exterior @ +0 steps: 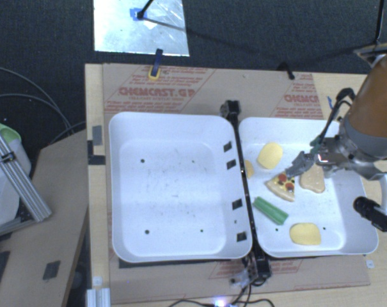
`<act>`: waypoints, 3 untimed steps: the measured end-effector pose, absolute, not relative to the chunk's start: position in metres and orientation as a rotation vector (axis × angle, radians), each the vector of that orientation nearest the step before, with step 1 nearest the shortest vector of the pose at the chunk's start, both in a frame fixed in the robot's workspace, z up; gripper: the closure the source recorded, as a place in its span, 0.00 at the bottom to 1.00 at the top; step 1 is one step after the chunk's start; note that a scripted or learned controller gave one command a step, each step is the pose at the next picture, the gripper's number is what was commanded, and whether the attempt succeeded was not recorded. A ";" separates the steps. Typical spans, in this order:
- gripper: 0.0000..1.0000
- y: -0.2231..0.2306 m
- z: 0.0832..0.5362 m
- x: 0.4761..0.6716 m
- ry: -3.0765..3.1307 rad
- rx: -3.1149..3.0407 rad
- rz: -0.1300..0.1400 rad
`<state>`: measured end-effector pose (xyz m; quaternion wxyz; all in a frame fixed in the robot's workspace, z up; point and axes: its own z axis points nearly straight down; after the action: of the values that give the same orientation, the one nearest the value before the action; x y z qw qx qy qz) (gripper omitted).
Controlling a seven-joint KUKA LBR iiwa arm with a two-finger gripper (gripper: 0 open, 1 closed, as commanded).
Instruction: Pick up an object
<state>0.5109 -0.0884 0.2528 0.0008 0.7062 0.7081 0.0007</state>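
All the toy food lay in the shallow white bin on the right [356,245] of the picture, likely so the arm, which came in from the right edge, could reach any piece. A pale yellow round piece [270,155] sat near the top of that bin, a triangle pizza slice with red dots [281,187] lay in the middle, a tan bread-like piece [313,181] lay just beside it on the right, a green stick [270,210] lay below the slice, and a yellow oval piece [305,234] sat near the bottom. The shallow white bin on the left [174,187] took up the middle of the picture. The grey arm with the orange band [375,107] leaned down and to the left. Its dark two-finger gripper [297,167] was low, right above the pizza slice and the tan piece. How wide it stood could not be told, and nothing could be seen in its grasp. The slice seemed the likely pick.
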 end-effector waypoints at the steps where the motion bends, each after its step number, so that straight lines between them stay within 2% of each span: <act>1: 0.00 -0.083 0.099 0.533 2.217 2.212 0.012; 2: 0.00 -0.090 0.102 0.548 2.222 2.216 0.003; 3: 0.00 -0.091 0.086 0.535 2.220 2.217 0.005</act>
<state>0.5346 -0.0909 0.0857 0.0020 0.7066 0.7076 0.0017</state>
